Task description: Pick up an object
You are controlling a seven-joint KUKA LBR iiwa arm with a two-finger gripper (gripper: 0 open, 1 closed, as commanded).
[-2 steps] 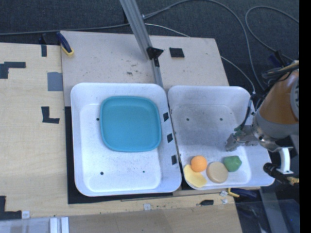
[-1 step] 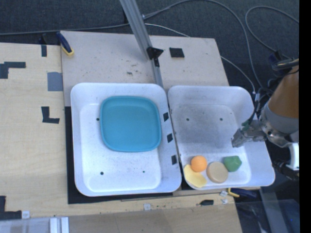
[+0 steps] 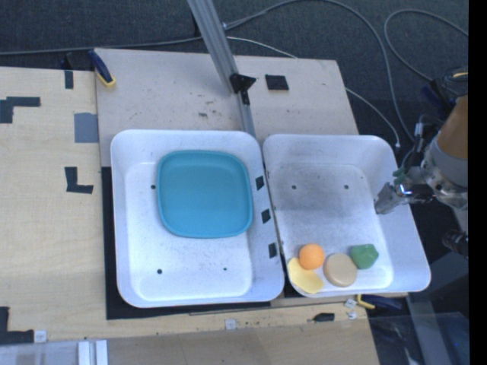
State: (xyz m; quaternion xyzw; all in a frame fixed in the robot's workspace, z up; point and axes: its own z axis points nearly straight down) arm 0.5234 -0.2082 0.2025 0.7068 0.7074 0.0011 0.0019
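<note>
The gripper [image 3: 389,198] hangs at the right wall of the right bin [image 3: 335,147], just over the rim, with the grey wrist and orange band behind it at the view's right edge. Whether it is open or closed cannot be told from here; nothing is seen in its grasp.

The objects to pick sit crowded along the near edge of the right bin: an orange ball [image 3: 310,256] touching a beige round piece [image 3: 340,270], a yellow flat piece [image 3: 303,279] partly under the ball, and a green block [image 3: 364,255] just beside the beige piece on its right. They lie well apart from the gripper, toward the front.

The left bin [image 3: 125,226] holds a blue square plate [image 3: 205,193] lying flat in its middle. A grey metal post [image 3: 217,36] slants down to the seam between the bins, and cables [image 3: 365,29] loop over the dark floor behind.
</note>
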